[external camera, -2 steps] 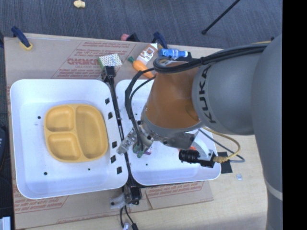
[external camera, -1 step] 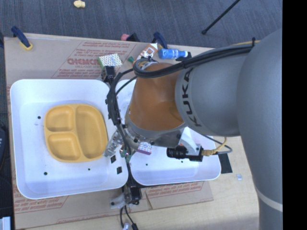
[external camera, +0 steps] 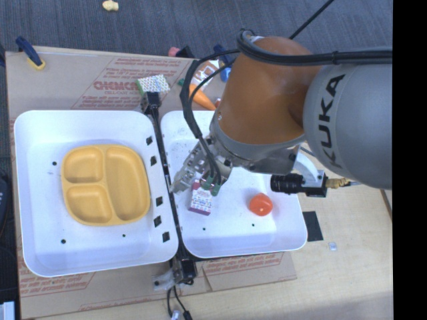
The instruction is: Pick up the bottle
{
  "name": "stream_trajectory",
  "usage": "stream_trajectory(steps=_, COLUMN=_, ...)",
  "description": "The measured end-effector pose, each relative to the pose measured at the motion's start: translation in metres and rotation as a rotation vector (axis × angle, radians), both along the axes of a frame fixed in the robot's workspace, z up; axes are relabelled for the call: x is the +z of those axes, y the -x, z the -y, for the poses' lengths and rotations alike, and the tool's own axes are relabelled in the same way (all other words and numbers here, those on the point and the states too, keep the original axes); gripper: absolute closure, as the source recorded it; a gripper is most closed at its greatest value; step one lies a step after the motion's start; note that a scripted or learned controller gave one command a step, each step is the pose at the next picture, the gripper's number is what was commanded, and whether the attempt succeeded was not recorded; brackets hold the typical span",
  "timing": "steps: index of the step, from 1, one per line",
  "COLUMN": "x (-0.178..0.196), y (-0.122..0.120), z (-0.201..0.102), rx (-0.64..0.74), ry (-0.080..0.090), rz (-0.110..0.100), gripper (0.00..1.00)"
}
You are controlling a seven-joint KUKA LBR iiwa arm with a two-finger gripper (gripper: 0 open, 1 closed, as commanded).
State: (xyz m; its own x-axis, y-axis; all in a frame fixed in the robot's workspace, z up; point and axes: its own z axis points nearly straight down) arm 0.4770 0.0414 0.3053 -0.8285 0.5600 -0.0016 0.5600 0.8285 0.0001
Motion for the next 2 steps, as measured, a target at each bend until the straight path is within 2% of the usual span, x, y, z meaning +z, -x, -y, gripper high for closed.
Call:
stream_trajectory(steps=1, x=-0.109, y=0.001, z=-0.026, rx=-0.103, ry=0.000, rz=-0.006, gripper=1.00)
stream_trajectory(steps=2, x=0.032, y=0.000, z=0.001, rx=0.071, ry=0.000, rz=0.001, gripper=1.00)
